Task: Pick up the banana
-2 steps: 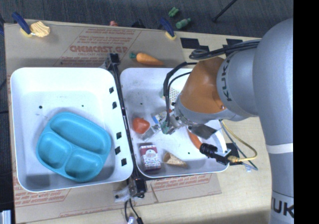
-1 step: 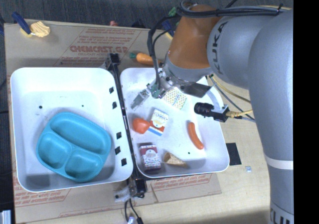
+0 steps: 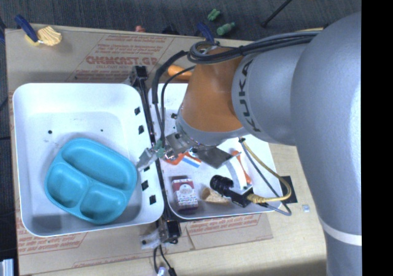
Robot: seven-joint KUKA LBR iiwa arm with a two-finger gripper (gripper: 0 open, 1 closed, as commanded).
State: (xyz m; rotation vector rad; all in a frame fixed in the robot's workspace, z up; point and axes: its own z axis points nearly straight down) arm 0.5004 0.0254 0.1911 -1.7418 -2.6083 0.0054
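Note:
My gripper [image 3: 161, 151] hangs low at the left side of the right bin [image 3: 215, 212], close to the wall between the two bins. The grey arm and its orange band [image 3: 212, 100] cover most of that bin. A yellow-orange curved piece [image 3: 177, 72] peeks out behind the arm at the bin's far left corner; I cannot tell whether it is the banana. Orange and white bits [image 3: 184, 158] lie right under the gripper.
A blue divided plate [image 3: 92, 180] lies in the left bin [image 3: 37, 103], towards its near side. In the right bin's near part sit a small red-brown box [image 3: 184, 192] and a tan lump [image 3: 206, 194]. Cardboard [image 3: 116, 54] lies under both bins.

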